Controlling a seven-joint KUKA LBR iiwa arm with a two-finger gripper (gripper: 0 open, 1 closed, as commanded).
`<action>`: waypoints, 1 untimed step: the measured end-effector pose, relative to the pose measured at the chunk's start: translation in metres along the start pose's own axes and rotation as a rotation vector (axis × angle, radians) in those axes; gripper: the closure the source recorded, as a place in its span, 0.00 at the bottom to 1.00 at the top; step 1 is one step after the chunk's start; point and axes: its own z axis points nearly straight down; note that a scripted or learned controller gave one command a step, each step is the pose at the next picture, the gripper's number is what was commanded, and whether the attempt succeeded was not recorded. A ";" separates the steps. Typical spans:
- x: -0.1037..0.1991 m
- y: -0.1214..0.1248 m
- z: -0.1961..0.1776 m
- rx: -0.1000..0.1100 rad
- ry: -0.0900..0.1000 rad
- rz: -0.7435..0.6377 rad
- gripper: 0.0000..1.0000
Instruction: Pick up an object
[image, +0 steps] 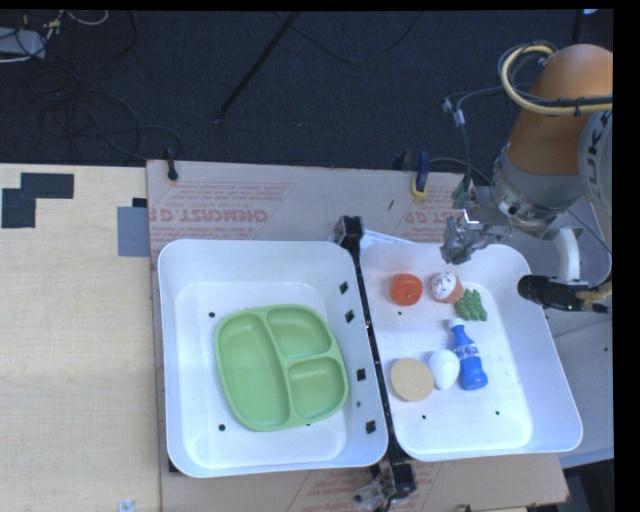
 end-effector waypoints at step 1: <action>0.060 -0.006 0.002 0.006 0.002 -0.003 1.00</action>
